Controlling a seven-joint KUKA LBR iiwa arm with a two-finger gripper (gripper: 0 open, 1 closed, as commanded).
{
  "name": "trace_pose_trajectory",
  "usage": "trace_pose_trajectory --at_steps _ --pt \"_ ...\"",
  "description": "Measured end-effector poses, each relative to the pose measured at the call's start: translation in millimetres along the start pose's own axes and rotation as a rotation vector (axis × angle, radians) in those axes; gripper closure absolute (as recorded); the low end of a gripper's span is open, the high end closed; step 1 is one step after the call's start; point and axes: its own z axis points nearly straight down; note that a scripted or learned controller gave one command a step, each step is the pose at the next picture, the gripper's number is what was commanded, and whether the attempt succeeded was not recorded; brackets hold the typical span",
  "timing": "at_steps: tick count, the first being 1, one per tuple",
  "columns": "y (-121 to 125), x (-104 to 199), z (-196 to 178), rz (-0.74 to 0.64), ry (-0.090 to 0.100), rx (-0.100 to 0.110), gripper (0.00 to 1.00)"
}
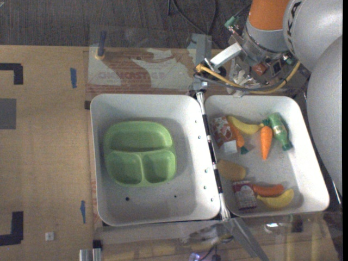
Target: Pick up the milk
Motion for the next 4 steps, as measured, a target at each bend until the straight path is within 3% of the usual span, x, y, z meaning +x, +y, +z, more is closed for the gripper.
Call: trace_pose_trajectory --at_steps 1,2,3,4 --pt "-50.9 39.3 -96.6 0.387 0.004 0.0 1.0" --pt "-53.4 17.1 -118.3 0.388 0.002 -0.001 1.0" --pt "-107.4 1.5 -118.1 0.387 0.001 -0.001 1.0" --pt "-148.3 101.0 -112.8 0.381 0.003 -0.001 1.0"
